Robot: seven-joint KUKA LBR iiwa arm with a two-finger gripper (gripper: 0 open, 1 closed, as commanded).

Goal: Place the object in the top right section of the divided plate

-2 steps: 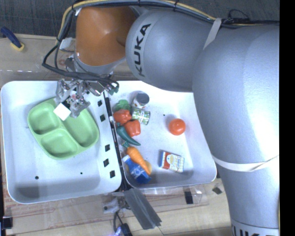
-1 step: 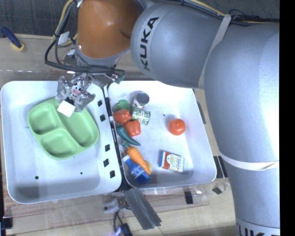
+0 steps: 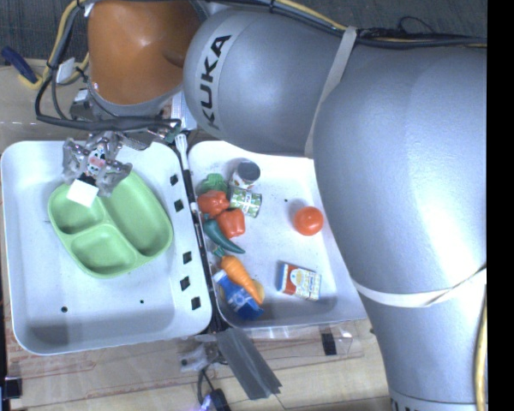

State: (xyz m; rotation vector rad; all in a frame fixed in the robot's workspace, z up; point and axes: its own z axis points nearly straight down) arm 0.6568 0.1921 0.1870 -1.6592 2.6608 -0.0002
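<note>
Grey arm [image 3: 394, 169] fills the foreground, its gripper [image 3: 94, 163] hanging over the green divided plate [image 3: 111, 221] in the left bin [image 3: 26, 255]. Fingers look closed around a small white object [image 3: 82, 193] directly beneath them, resting over the plate's upper-left section. Target section lies just to the gripper's right.

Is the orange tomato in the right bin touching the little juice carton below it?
Apart. The camera view shows bare white bin floor between the tomato and the juice carton.
</note>
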